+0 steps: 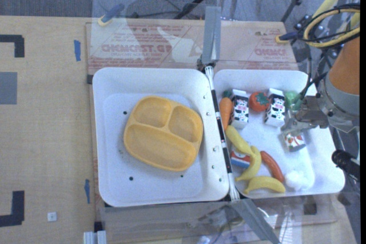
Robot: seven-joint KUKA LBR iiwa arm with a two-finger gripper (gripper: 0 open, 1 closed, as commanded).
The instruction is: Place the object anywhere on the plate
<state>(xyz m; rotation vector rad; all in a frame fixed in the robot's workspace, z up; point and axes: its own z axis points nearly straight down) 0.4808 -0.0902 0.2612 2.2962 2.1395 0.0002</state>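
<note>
A yellow divided plate (163, 133) lies in the left bin (108, 180). My gripper (298, 124) hangs low over the right side of the right bin (326, 180), with the orange-banded arm (346, 74) above it. Directly under it sits a small tilted carton (295, 140) with red and green print. Whether the gripper touches that carton is unclear. Toy food in the right bin includes a carrot (226, 110), two cow-print cartons (241, 108) (276, 107), a tomato (258, 101), a green item (293, 99), bananas (266, 184), a red sausage (271, 164) and a white ball (297, 180).
A raised divider (217, 123) runs between the two bins. Cables and tripod legs (320, 26) crowd the back right. A clear plastic sheet (148, 37) lies behind the bins. Bare white floor surrounds the plate in the left bin.
</note>
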